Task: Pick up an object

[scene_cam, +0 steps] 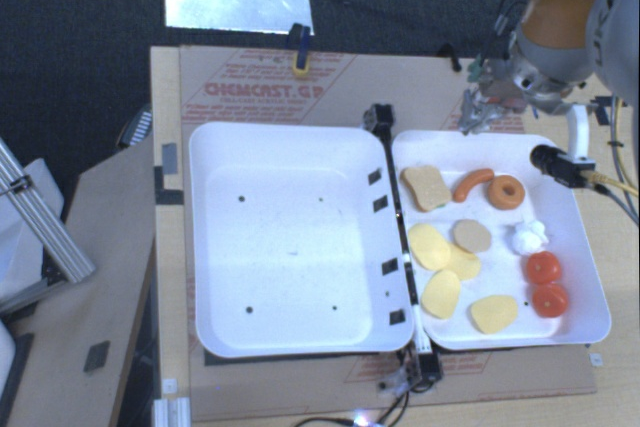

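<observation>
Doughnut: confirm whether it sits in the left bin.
No, the doughnut lies in the right bin, next to the sausage.

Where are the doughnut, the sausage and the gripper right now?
doughnut (506, 192): camera view, on its orange ring.
sausage (473, 183): camera view, on the middle of its curved body.
gripper (480, 113): camera view, at its fingertips above the right bin's far rim.

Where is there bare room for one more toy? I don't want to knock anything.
The left bin offers bare floor from wall to wall. The right bin is crowded: bread, sausage, donut, yellow slices and tomatoes. A small free patch lies along its back wall, below the claw.
</observation>
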Tool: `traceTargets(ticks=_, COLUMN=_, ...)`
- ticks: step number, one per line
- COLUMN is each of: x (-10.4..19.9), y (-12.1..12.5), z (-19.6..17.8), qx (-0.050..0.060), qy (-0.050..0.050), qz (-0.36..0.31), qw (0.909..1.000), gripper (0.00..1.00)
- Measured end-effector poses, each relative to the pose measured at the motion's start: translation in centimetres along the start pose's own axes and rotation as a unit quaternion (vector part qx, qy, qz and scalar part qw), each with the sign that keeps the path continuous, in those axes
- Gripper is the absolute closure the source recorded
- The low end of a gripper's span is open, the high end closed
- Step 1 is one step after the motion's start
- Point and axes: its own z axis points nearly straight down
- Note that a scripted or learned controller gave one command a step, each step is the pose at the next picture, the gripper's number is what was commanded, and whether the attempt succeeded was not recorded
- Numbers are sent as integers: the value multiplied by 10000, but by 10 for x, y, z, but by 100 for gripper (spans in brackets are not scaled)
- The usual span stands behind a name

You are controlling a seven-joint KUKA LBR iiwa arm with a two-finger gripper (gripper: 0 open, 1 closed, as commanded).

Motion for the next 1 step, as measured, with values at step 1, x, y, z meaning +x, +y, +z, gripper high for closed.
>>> traceTargets(ticks=1, x=58, y=24, z=-119, qx=22, qy=15, qz=-12, qw=10000, gripper=100)
